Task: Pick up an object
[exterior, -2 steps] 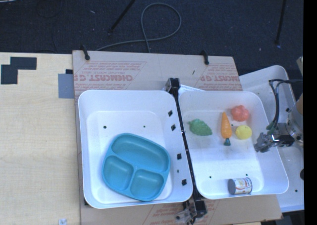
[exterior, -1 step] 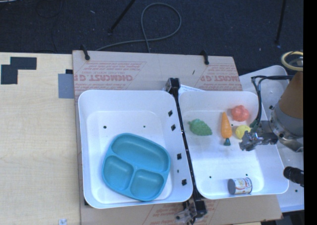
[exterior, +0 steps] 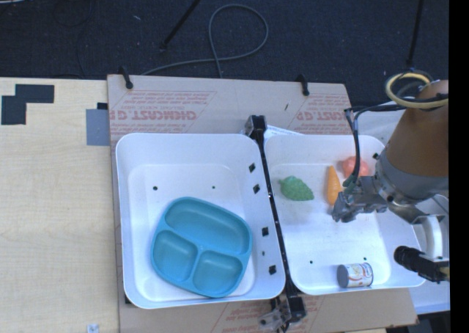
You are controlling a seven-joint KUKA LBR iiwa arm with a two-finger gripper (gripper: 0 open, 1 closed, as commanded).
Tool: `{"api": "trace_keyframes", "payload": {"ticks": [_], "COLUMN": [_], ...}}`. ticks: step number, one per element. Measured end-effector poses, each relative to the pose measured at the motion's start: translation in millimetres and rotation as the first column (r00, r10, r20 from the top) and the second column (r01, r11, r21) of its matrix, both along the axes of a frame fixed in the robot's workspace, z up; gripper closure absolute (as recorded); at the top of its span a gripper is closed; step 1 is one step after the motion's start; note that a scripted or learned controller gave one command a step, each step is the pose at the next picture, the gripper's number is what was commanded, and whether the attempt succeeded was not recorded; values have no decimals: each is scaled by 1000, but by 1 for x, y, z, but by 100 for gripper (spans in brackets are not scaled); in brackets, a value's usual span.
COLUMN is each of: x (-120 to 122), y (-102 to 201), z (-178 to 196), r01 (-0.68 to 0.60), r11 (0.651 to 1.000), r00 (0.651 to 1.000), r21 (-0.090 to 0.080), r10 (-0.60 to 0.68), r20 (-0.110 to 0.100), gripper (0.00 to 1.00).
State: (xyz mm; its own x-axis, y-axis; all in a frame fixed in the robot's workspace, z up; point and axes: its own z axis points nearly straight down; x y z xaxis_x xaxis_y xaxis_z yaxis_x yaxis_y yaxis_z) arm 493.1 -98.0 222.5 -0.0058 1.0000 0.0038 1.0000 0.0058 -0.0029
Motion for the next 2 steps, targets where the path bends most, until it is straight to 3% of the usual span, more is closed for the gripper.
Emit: {"api": "trace_keyframes", "payload": {"ticks": [2], "x": [-9], "y": [97], "z": [-15], "r01": [1], "r11": [1000], "r00": [1000], "r21": [-1], "r10": [-1], "r20": [-2], "gripper": [100]}}
